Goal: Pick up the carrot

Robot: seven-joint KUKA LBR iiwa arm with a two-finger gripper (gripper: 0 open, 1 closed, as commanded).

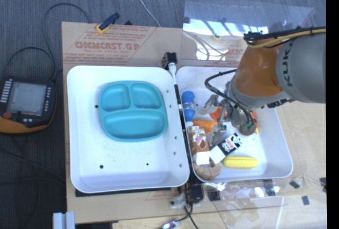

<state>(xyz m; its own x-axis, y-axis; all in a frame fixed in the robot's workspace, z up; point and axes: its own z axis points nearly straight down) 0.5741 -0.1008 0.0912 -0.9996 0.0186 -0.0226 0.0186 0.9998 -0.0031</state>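
Reaching in from the right, the grey KUKA arm point(296, 66) with its orange band is seen bent over the right white bin point(278, 143), and its gripper point(229, 116) is lowered among the clutter near the middle of that bin. Whether the gripper is open or closed cannot be told, since its tip is lost among cables and objects. The carrot point(207, 123), an orange piece, is seen lying in the right bin just left of the gripper, close beside it; contact between the two cannot be judged. A blue bottle-like object point(188, 102) is found near the bin's left wall, above the carrot. Below the carrot a small printed packet point(198, 140) is placed, and beneath it a white block point(203, 158) and a brownish round item point(207, 170) at the bin's lower left corner. A yellow corn cob point(241, 161) is laid across the lower part of the bin, with a black and white item point(229, 144) just above it. The left white bin point(85, 169) is occupied by a blue divided plate point(132, 110) with three compartments, set flat near its middle. A teach pendant point(26, 103) is set on the carpet well to the left of the bench
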